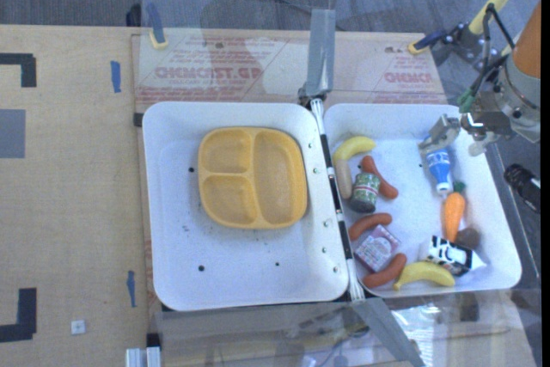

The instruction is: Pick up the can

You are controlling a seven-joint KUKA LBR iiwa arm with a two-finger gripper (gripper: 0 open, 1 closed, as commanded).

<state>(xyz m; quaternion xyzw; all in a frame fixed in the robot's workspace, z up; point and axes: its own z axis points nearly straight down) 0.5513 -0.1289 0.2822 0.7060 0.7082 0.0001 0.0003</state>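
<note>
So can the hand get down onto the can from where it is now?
Probably yes. The can stands in the right bin with its top uncovered, but a banana and sausages crowd its sides. The hand hovers over the blue tube.

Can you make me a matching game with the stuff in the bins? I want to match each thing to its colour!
Things:
1. divided plate
2. carrot
3. can
4. tube

Colours:
A. orange
B. blue and white
C. yellow
D. green label with a dark top

Pairs: 1-C, 2-A, 3-D, 4-B. The plate sits in the left bin; the other three lie in the right bin.
</note>
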